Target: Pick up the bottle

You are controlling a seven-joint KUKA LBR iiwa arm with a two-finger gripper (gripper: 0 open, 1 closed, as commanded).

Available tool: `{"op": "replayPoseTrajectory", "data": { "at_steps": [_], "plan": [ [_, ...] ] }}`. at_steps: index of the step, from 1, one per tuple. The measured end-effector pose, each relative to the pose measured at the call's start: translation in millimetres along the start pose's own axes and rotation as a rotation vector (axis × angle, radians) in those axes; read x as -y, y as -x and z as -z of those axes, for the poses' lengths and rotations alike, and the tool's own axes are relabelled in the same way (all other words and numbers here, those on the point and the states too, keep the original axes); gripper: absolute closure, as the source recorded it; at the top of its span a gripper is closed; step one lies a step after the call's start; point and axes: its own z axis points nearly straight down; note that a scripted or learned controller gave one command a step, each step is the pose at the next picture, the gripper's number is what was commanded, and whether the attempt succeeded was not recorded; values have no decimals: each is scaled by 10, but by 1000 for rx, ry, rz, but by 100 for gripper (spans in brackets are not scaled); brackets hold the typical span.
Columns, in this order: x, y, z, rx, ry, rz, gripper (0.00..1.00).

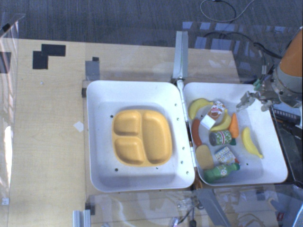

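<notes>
The green bottle (221, 171) lies on its side at the near edge of the right bin (274, 141), beside a can (221, 137). The gripper (254, 101) hovers above the bin's far corner, fingers apparently apart, holding nothing.

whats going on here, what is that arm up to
A grey robot arm reaches in from the right, and its gripper hovers over the upper right part of the right bin, jaws open and holding nothing. The green bottle it is meant to pick up lies on its side near that bin's front edge, untouched, among toy food such as a banana and a small can. The left bin holds a yellow divided tray.
</notes>
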Motion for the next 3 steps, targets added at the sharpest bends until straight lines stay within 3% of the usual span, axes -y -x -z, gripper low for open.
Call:
{"op": "replayPoseTrajectory", "data": {
  "at_steps": [1,2,3],
  "plan": [
    [-652,-521,-978,1,8,-120,0],
    [-683,-532,-839,4,17,-111,100],
    [-126,-675,-917,5,28,28,100]
  ]
}}
